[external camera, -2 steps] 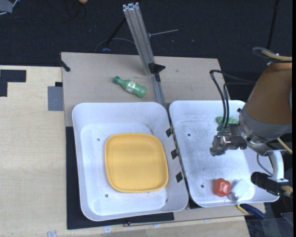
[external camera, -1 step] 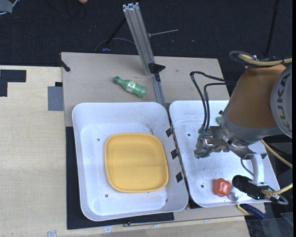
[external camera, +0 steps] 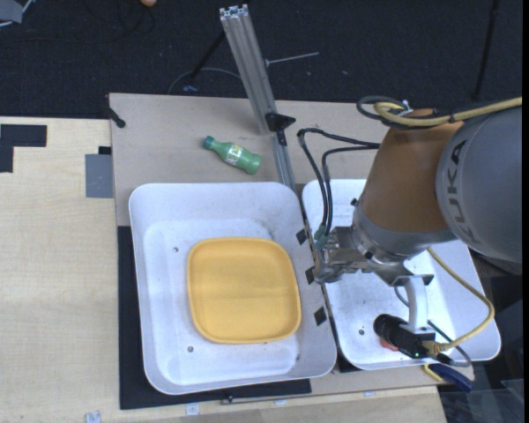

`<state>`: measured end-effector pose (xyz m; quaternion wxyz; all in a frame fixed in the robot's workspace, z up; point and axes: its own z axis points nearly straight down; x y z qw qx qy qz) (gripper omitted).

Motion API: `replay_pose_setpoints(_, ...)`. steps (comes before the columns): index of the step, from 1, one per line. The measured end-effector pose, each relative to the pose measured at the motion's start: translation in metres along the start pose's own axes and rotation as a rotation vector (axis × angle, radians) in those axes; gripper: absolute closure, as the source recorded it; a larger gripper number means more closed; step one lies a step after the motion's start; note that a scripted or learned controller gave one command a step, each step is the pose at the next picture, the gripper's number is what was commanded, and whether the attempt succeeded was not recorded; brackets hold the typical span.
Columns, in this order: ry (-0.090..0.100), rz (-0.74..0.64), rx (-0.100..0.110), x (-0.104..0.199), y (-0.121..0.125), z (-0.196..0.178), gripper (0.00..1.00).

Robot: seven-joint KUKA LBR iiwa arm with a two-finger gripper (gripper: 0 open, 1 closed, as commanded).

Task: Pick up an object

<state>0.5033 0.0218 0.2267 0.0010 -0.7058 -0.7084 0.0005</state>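
Observation:
A square yellow plate lies flat in the middle of the left bin. A small green bottle lies on its side on the bench behind that bin, outside both bins. My gripper hangs low over the left edge of the right bin, close to the wall between the two bins. The orange and grey wrist covers most of it from above. A small red bit shows on the right bin's floor near the front.
A slanted aluminium bar stands behind the bins, its foot near the gap between them. Black cables loop down onto the right bin's back edge. The arm covers much of the right bin.

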Motion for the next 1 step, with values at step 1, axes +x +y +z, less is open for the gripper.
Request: replay_pose_setpoints(1,0.0,0.001,0.0,0.0491,0.0065,0.0094,1.0)
